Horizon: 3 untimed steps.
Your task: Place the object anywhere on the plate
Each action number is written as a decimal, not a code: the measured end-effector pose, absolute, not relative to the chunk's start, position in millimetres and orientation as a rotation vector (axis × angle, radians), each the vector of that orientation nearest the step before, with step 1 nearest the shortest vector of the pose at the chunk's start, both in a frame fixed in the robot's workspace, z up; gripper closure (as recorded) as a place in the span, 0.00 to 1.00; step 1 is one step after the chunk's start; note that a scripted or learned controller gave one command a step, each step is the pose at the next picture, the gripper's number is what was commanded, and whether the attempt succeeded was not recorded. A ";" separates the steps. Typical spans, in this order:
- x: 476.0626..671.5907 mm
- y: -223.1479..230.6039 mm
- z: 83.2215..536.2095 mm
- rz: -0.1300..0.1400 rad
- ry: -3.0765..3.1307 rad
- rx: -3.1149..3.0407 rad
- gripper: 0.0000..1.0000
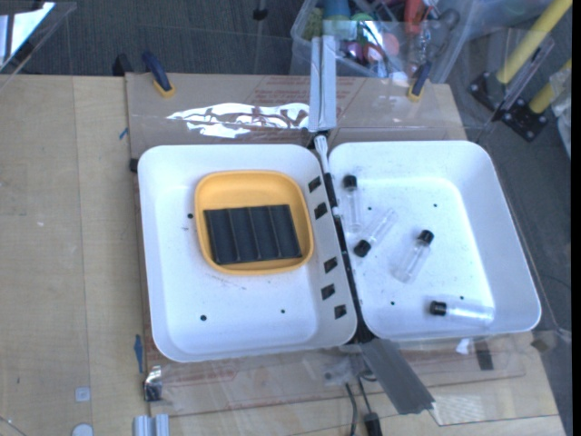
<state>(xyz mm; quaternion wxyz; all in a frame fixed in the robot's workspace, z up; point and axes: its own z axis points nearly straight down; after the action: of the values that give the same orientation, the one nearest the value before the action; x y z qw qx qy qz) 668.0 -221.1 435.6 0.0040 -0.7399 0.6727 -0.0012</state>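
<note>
A yellow plate sits in the left white bin. On it lies a black ribbed block with several ridges. In the right white bin lie several clear vials with black caps: one near the divider, one tilted below it, one in the middle, and one near the front edge.
A row of black clips runs along the divider between the bins. A clear box of coloured clutter stands behind the bins. Wooden bench surface spreads to the left.
</note>
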 end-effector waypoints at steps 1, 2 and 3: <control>667.1 -217.0 435.1 -0.003 1.737 -2.609 1.00; 668.0 -209.5 435.0 -0.005 1.344 -2.833 1.00; 668.1 -211.7 434.6 -0.006 0.901 -3.004 1.00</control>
<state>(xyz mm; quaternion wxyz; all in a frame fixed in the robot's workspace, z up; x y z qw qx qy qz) 668.1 -211.7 434.6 0.0025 -0.9579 0.2872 -0.0018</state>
